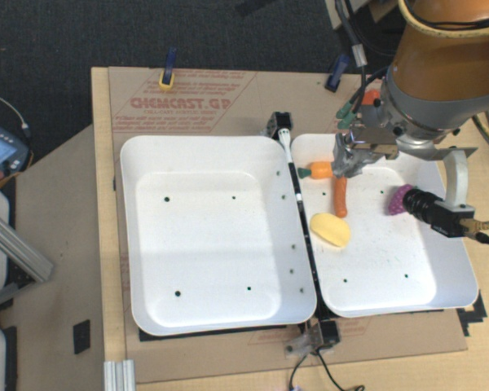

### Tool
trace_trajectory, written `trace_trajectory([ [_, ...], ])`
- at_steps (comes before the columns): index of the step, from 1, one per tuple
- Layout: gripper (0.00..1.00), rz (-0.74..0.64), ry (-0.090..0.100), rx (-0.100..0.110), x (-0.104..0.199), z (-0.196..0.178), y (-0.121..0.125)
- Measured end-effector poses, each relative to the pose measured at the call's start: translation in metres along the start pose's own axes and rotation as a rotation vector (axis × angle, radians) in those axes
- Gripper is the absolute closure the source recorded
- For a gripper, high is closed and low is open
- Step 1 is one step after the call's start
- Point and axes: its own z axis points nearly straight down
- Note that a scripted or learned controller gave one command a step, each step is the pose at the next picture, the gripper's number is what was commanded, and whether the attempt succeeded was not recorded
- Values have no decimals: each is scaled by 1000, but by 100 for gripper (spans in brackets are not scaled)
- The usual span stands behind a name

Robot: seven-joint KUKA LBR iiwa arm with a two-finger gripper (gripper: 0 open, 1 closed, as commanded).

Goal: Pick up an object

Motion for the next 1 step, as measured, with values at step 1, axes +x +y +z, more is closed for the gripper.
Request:
trace_trajectory([
  [1, 100, 8, 0, 7, -31, 12, -29],
])
